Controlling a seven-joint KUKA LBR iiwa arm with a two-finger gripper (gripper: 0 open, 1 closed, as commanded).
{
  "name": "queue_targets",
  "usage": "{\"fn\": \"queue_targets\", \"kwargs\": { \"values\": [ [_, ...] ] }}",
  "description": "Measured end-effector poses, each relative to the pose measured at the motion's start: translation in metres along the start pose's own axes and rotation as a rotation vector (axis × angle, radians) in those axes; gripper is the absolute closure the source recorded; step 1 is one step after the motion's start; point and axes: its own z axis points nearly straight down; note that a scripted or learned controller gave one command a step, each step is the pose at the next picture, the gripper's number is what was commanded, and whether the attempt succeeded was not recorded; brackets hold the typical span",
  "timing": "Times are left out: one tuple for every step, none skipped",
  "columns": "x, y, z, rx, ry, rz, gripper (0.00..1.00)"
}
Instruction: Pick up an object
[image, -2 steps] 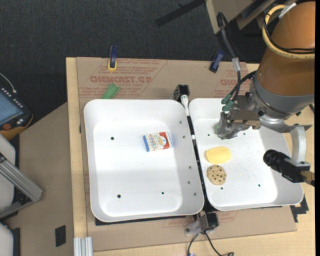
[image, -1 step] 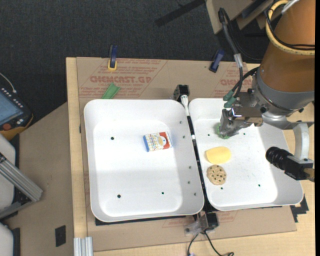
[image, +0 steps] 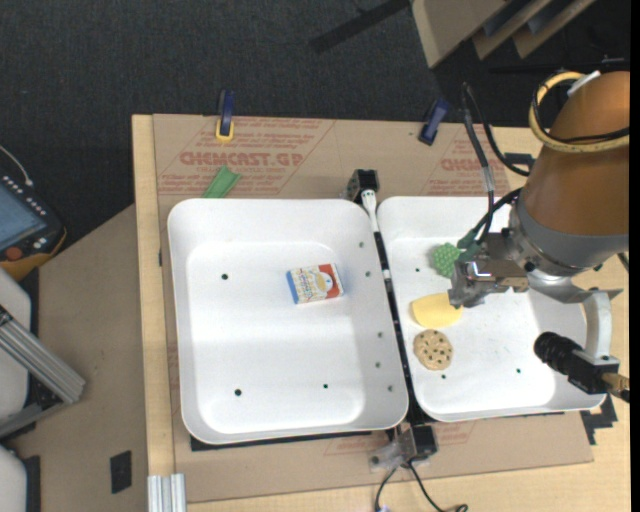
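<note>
Where red "CHEMCAST" lettering (image: 240, 157) marks the cardboard, two white bins (image: 200, 300), one small blue-and-white printed packet (image: 314, 284), gripper (image: 467, 291) above one pale yellow piece (image: 434, 312), grip unclear, one round speckled cookie (image: 433, 350).

Two bins sit side by side at mid-frame. The left bin (image: 200, 330) holds a small carton (image: 314, 284) near its centre. In the right bin (image: 500, 385), by its left wall, a leafy piece (image: 444, 258) lies uppermost, a wedge (image: 434, 311) below it, a cookie (image: 433, 350) lowest. The gripper (image: 470, 290) hangs just right of the wedge.

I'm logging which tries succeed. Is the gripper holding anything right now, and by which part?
It cannot be told. The gripper sits low over the yellow piece in the right bin, hiding any contact.
</note>
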Motion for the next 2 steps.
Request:
{"fn": "queue_targets", "kwargs": {
  "values": [
    [0.003,0.002,-0.015,-0.012,0.001,-0.006,1.00],
    [0.003,0.002,-0.025,-0.014,0.001,-0.006,1.00]
  ]
}}
